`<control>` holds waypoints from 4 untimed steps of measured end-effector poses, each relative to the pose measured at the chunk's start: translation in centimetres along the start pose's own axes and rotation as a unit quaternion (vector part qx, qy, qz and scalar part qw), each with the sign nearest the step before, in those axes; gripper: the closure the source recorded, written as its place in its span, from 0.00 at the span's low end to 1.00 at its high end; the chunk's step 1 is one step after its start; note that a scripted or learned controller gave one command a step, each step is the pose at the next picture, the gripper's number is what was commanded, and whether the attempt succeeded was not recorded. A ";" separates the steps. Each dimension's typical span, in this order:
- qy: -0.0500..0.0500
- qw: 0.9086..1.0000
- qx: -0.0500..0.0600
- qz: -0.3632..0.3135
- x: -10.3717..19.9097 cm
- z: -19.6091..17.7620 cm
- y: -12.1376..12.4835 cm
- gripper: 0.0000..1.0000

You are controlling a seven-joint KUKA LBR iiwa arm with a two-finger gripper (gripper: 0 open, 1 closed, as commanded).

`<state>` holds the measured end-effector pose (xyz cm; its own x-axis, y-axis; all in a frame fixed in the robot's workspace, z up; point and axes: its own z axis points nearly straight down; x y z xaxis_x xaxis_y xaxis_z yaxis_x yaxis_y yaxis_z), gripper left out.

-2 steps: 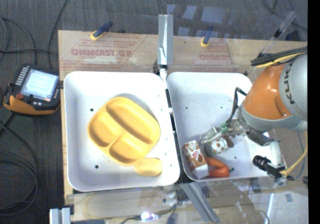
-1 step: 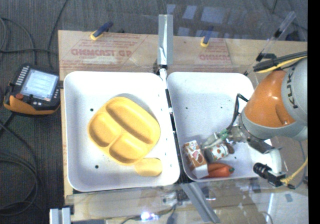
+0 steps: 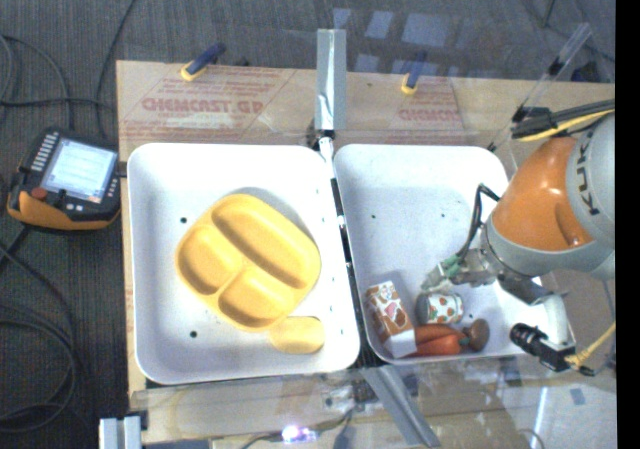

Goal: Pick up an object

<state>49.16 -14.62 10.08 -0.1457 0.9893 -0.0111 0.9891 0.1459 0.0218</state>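
In the right bin (image 3: 420,187), several small objects cluster at the front edge. A red-and-white carton (image 3: 385,307) stands beside a small printed can (image 3: 441,309). In front of them lie an orange-red piece (image 3: 436,340) and a brown rounded piece (image 3: 476,334). My gripper (image 3: 452,275) hangs low over the bin, just above and behind the can, under the orange wrist band (image 3: 540,202). The arm's body hides the bin's right side.
The left bin (image 3: 150,237) holds a large yellow divided plate (image 3: 250,257) and a small pale yellow lump (image 3: 297,335) at its front. A metal divider post (image 3: 328,87) stands between the bins. A teach pendant (image 3: 65,182) lies left of the bench.
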 end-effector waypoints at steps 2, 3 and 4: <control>0.000 0.998 0.003 -0.061 0.3 1.0 -0.3 0.00; 0.000 0.998 0.000 -0.061 0.2 0.0 0.0 1.00; 0.004 0.999 0.013 0.046 4.6 -8.2 4.9 1.00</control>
<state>53.16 -9.25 18.31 -0.0539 0.9985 -0.0020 0.9985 0.0539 -0.0026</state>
